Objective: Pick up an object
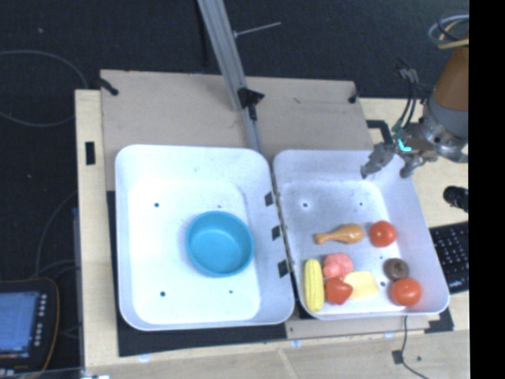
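White plastic forms the two shallow bins sitting side by side on the pale wooden bench point(316, 117). The left bin point(142, 180) holds a round blue bowl point(220, 243), which stands upright a little right of that bin's middle. The right bin point(331, 180) carries a cluster of toy food in its near half: a tan drumstick-shaped piece point(341, 234) lies across the middle, with a small red tomato-like ball point(383, 234) just beside its right end. Nearer the front rim, a yellow ear of corn point(313, 284) lies along the bin's left wall, next to a pink lumpy piece point(338, 264) and a red rounded piece point(338, 291) that touch each other. A pale yellow block point(363, 284) lies just right of those, then a dark brown ring-shaped doughnut point(395, 269), and a second red ball point(406, 292) sits near the front right corner. The far half of this bin shows bare white floor. The grey arm with its orange band point(454, 85) comes in from the right, and its two-finger gripper point(392, 163) hangs over the far right corner of the right bin, well apart from all the food. Its two dark fingers point(374, 163) are spread wide with nothing between them. A slanted grey metal rail point(225, 46) runs down to the gap between the bins.
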Robot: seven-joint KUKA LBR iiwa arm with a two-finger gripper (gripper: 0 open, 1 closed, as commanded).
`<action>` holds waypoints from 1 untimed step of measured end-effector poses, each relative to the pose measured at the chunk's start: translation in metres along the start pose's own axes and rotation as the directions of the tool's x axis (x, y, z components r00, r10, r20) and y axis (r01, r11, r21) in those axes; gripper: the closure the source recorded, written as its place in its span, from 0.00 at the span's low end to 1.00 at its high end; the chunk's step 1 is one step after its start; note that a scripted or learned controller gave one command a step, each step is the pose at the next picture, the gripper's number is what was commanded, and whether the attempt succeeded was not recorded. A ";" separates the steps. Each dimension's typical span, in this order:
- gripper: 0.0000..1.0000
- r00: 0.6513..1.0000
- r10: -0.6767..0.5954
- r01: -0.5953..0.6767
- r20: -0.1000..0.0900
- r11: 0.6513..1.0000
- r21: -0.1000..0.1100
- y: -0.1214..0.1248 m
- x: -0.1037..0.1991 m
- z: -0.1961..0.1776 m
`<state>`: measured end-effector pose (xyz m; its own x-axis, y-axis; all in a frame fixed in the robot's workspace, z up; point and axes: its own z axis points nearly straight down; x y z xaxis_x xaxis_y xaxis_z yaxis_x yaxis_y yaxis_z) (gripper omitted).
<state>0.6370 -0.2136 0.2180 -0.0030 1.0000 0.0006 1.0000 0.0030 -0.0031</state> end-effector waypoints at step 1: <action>0.00 1.000 -0.001 0.001 0.001 1.000 -0.006 0.001 0.000 -0.004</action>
<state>0.6383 -0.2138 0.2216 -0.0035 1.0000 -0.0007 1.0000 0.0035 0.0031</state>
